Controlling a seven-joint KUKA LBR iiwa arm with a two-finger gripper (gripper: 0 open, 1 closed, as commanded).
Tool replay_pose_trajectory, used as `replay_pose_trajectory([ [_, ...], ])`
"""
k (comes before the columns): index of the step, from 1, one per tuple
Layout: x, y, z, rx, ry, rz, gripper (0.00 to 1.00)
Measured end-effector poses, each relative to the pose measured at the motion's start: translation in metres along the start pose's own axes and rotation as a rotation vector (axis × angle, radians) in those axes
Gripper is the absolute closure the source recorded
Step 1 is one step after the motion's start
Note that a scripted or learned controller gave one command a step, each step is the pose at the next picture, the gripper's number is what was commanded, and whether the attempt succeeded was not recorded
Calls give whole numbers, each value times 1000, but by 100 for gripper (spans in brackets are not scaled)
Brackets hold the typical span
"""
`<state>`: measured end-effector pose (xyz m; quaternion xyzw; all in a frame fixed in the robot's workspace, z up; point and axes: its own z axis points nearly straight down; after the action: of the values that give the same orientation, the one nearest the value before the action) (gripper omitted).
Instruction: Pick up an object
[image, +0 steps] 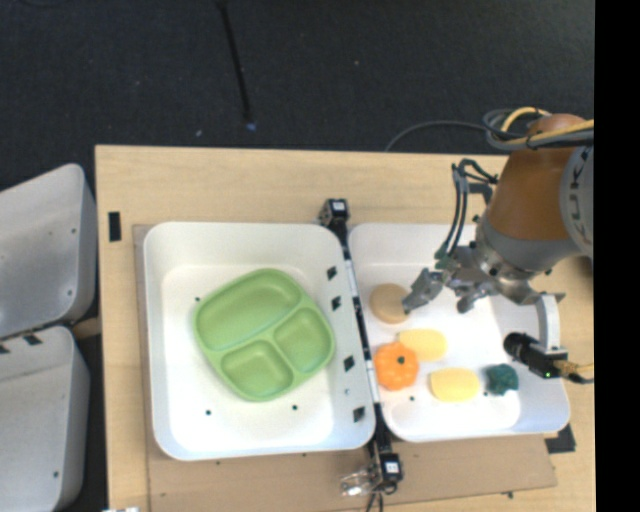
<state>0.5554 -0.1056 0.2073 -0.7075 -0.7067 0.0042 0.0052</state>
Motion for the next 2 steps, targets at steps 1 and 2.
replay_pose_trajectory([
  [1,0,3,-7,-14,-2,-2,0],
  [2,1,3,35,-10,-2,1,0],
])
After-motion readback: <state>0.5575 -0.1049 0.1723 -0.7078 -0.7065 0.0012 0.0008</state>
